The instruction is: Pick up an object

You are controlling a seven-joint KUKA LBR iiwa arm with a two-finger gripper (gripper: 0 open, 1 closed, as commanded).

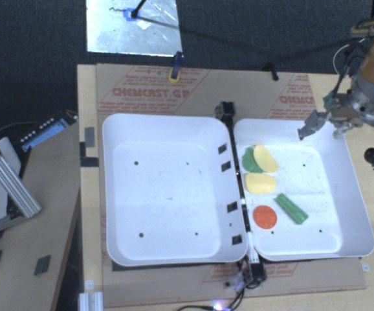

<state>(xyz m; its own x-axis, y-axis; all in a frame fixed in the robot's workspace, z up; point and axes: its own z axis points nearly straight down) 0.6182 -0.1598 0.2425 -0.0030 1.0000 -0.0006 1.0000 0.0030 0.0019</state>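
Observation:
The right bin (323, 173) holds a cluster of small items at its left side. A yellow oval piece (266, 158) leans against a dark green piece (250, 161). Below them lies a pale yellow block (261, 184). Nearer the front sit an orange-red disc (265, 217) and a green stick (291, 208). My gripper (323, 127) hangs above the bin's back right corner, well clear of the items. Its fingers stand open with nothing between them.
The left bin (167, 186) sits beside the right one, with a black hinge strip (235, 173) between them. A shiny metal sheet (132, 17) lies beyond the bench. Cables run across the back, and a metal frame (6, 180) stands at the left.

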